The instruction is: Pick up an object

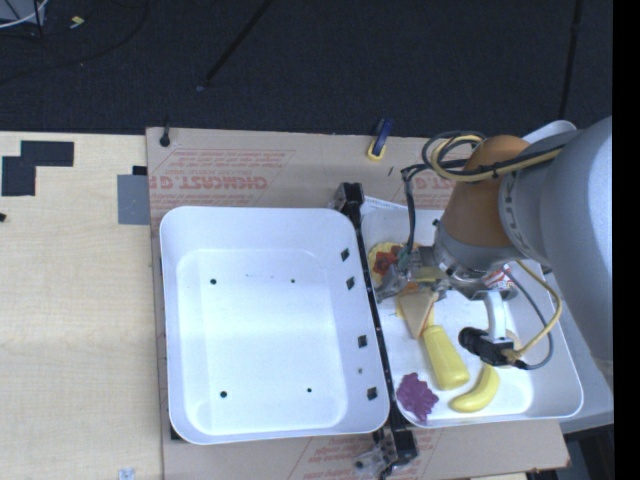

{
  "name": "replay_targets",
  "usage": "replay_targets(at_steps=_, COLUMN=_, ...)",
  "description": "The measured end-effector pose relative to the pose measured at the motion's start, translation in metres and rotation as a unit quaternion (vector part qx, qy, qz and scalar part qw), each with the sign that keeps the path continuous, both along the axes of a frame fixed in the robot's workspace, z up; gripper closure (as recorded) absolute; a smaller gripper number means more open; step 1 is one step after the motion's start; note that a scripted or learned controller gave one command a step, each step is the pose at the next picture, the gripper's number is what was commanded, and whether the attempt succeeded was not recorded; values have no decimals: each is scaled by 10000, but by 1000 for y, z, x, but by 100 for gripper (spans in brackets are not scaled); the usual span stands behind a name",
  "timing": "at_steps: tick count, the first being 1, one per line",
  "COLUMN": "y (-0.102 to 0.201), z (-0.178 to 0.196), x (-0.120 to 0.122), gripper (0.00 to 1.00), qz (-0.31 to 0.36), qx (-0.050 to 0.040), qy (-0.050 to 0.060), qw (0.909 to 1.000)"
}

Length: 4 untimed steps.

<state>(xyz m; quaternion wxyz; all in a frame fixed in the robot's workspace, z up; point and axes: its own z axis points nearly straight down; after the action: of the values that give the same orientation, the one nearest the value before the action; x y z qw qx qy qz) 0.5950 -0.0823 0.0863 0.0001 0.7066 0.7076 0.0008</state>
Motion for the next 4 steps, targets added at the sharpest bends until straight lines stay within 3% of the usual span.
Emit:
replay_targets(at_steps=1, y=-5, z=11, x=-4, gripper=100, qz=-19, qx=-39, qy=40, qw=10000)
replay_targets(at_steps=2, y=-6, z=20, x=-5, gripper=100, qz=-23, qx=-36, qy=54, qw=10000)
replay_targets(at_steps=3, y=-6, z=20, x=-5, gripper=0, qz=-22, qx=-37, qy=56, qw=10000)
replay_targets(at_steps=4, y=0, z=2, x=38, gripper=0, qz=-1, qx=-2, qy=-5, qw=10000)
